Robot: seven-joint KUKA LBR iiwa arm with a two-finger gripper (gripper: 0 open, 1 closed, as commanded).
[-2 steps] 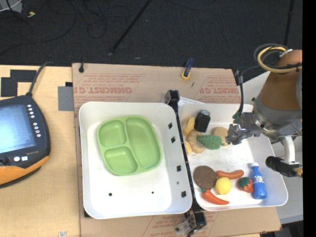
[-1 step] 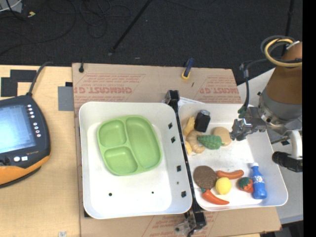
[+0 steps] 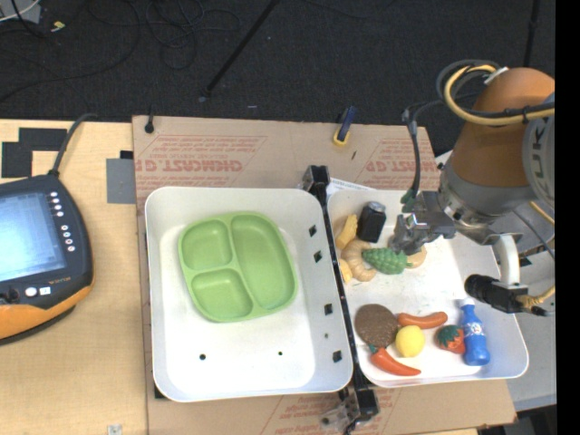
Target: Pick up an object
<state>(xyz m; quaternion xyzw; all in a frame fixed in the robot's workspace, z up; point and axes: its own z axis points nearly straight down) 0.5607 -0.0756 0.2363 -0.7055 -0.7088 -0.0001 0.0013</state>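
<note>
Arm (image 3: 494,143) in from the right, orange band uppermost, grey wrist angled down and leftward over the right bin (image 3: 507,320). Gripper (image 3: 410,234) low at that bin's upper middle, just above and right of a green leafy toy (image 3: 384,260); contact with it not resolvable. Finger state: cannot tell, tips dark and cluttered against the bin floor.

Right bin contents: black block (image 3: 371,222) just left of gripper; yellow pieces (image 3: 347,234) by the left wall; brown patty (image 3: 376,323), sausage (image 3: 423,319), lemon (image 3: 410,341), red pepper (image 3: 393,362), strawberry (image 3: 449,338) and blue bottle (image 3: 472,334) along the near edge.

Left bin (image 3: 172,333): green divided plate (image 3: 237,265), flat, three compartments.

Handheld screen unit (image 3: 36,252) on bench at far left
</note>
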